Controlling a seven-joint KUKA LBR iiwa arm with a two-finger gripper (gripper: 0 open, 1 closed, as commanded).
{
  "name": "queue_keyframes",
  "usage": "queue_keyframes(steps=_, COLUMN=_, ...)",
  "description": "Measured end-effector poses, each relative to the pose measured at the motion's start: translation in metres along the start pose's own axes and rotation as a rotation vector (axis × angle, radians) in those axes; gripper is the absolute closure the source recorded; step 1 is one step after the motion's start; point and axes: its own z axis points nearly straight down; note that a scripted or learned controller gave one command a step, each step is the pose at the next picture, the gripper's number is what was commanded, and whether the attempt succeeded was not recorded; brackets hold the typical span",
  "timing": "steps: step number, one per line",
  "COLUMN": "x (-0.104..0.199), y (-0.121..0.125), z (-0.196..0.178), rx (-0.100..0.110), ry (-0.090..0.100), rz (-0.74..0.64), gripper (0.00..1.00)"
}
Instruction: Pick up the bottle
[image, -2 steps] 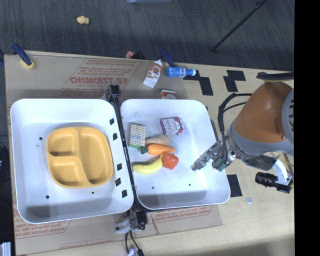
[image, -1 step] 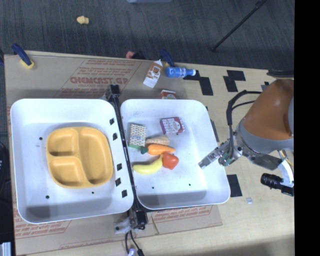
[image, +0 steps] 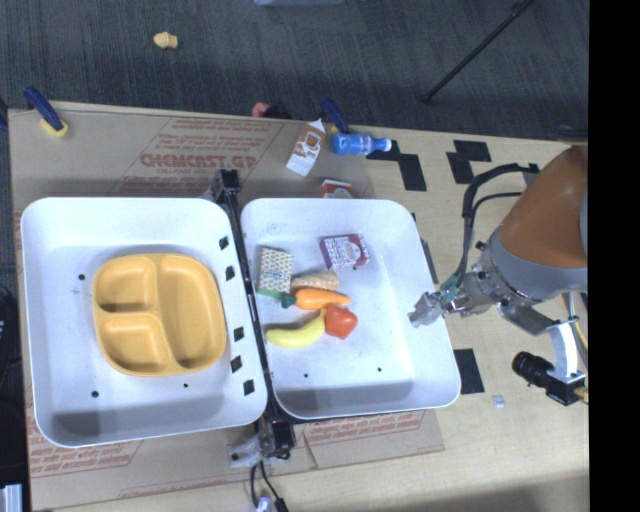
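Worktop (image: 120, 150) of tan cardboard carries everything, and the job is not yet begun: the small blue plastic bottle (image: 358, 145) I am after lies on its side outside both bins, well up and to the left of my pincer (image: 424, 309), past the far rim of the nearer bin. My pincer hangs at the right rim of that bin, holding nothing; how wide it stands I cannot tell. To do this well, I judge I should lift clear of the rim, travel out over the bare board, and close across the bottle's narrow body, since a lying bottle may roll.

Farthest to my pincer's left, the white shallow bin (image: 60, 390) holds a yellow three-part plate (image: 160, 312). The white bin just beside my pincer (image: 390, 375) holds, all to the left, a maroon packet (image: 343, 251), a checked packet (image: 275, 269), a yellow banana (image: 296, 335), an orange carrot (image: 322, 297) and a red tomato-like piece (image: 341, 321).
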Motion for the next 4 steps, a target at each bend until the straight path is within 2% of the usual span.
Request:
queue_keyframes(steps=2, x=0.000, y=0.002, z=-0.021, rx=0.001, ry=-0.001, rz=-0.013, gripper=1.00)
queue_keyframes(steps=3, x=0.079, y=0.011, z=-0.008, rx=0.002, ry=0.002, rz=-0.384, gripper=1.00)
queue_keyframes(steps=4, x=0.039, y=0.005, z=0.083, rx=0.004, ry=0.003, rz=-0.130, gripper=1.00)
